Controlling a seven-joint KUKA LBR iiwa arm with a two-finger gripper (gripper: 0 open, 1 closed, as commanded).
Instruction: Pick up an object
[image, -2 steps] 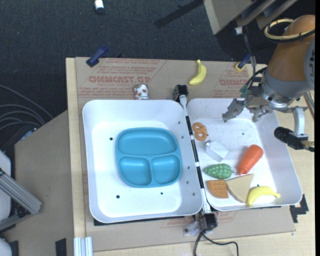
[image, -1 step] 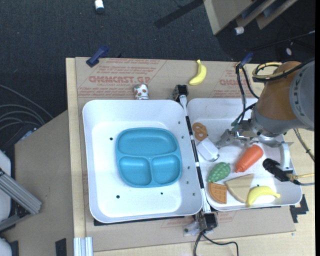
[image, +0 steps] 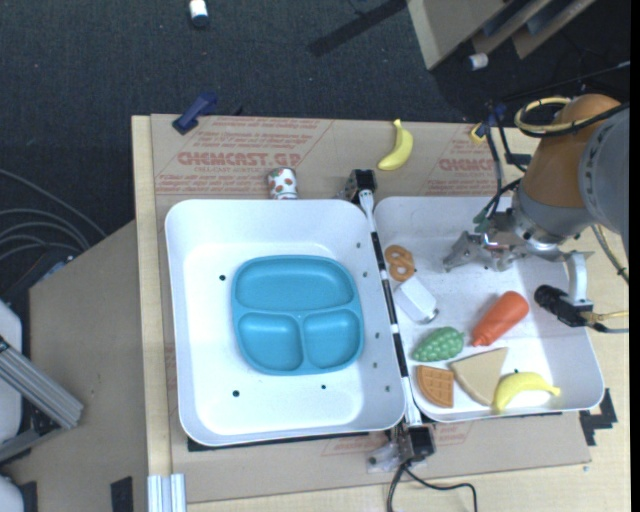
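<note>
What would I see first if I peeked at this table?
Probably the big blue divided plate, sitting alone in the middle of the left white bin. Next, the toy food in the right white bin: an orange carrot, a yellow banana, a waffle and a pretzel. The robot's hand hangs over that bin's top part.

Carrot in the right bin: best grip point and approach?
Grip the carrot mid-body, coming straight down, with the fingers closing across its narrow width. It lies flat and diagonal, its long axis running lower left to upper right. Both long sides look clear; the bread slice sits close below its lower end, so avoid that end.
</note>
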